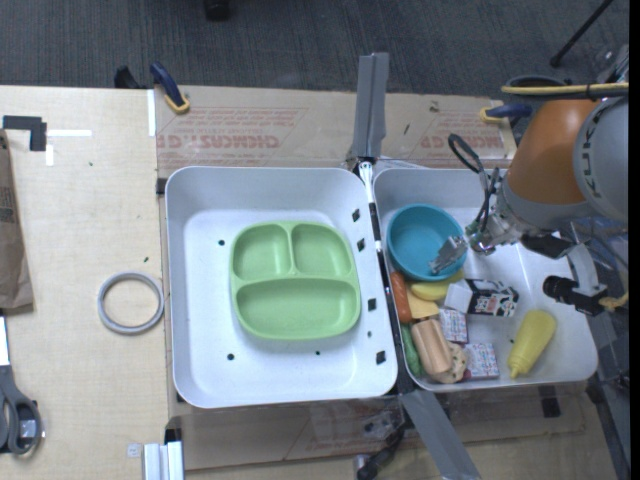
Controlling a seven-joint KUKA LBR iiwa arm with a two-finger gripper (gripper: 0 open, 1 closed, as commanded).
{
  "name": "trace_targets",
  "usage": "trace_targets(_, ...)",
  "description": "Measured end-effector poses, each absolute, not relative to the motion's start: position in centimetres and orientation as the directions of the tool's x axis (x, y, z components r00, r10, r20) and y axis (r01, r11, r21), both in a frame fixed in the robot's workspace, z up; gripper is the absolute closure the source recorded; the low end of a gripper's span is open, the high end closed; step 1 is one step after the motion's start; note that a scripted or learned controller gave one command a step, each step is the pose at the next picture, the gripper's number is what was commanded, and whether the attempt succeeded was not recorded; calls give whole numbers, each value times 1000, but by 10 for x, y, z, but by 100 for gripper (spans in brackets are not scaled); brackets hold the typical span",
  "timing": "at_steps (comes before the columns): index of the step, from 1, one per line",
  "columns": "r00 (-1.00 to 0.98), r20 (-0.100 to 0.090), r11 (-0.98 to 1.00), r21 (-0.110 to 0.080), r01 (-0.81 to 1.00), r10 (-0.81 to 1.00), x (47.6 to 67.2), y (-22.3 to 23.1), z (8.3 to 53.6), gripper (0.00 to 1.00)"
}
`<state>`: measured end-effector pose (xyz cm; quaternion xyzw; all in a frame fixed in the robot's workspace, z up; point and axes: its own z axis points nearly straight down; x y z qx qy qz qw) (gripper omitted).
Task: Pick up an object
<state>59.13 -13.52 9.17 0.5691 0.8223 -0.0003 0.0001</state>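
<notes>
Objects for picking lie heaped in the right bin [560, 373], and the gripper [450, 255] hangs low over the blue bowl [420, 240] at that bin's far left corner, its metal tip just inside the bowl's right rim. Whether the pincer is wide, narrow or closed on anything cannot be told at this slant. The grey arm with its orange band [550, 153] reaches in from the right above the bin. Just near of the bowl sit a yellow banana [430, 291] and an orange carrot-like piece [400, 296]; nearer still lie a tan block [432, 346] and small printed packets [480, 360]. A yellow bottle [532, 342] lies tilted toward the bin's near right. In the left bin [190, 298] rests a green divided plate [295, 280]. A grey ring [131, 301] lies on the bench well left of both bins.
</notes>
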Motion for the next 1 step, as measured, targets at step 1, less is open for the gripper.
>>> trace_targets(1,-484,-3,484,2,875,875,660,-117,93,0)
